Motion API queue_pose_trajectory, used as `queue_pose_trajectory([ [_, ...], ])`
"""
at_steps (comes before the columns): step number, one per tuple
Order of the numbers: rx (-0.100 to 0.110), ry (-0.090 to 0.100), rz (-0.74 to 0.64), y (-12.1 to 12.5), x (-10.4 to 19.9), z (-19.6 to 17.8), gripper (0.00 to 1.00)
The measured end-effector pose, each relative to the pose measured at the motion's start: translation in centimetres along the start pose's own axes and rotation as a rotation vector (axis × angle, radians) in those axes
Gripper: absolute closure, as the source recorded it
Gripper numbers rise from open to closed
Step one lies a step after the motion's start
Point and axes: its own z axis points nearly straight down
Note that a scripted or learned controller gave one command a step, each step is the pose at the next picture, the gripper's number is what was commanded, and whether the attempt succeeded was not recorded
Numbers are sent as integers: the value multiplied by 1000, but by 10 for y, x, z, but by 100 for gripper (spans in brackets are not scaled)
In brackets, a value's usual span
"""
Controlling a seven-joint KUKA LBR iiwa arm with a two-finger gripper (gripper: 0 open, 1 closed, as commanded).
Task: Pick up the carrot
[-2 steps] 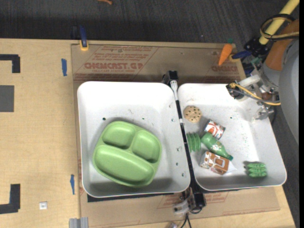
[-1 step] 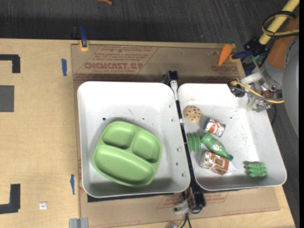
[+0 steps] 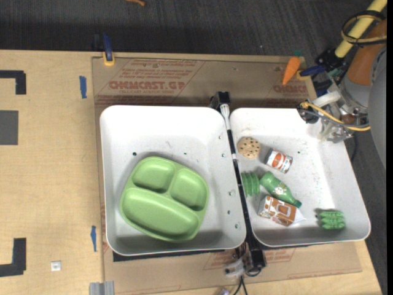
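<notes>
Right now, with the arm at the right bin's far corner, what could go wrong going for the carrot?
1. The carrot lies outside both bins, on the cardboard behind the right bin; a search inside the bin would likely miss it.
2. It sits close to blue clips and cables, so a descent may snag them.
3. The gripper hangs over the bin rim and could clip it.

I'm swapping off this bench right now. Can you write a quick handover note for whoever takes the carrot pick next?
Hand: over the right bin's far right corner, nothing seen between its fingers.
Carrot: lies on the cardboard behind the right bin, outside both bins.
Right bin holds a cookie, a can, a green bottle and other toy food; left bin holds a green divided plate.
Done: nothing yet. Left: reach the carrot, grasp, lift.
</notes>
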Motion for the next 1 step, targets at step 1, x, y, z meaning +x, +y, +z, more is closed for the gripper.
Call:
queue_pose_trajectory([
  [1, -1, 0, -3, 0, 1, -10, 100],
])
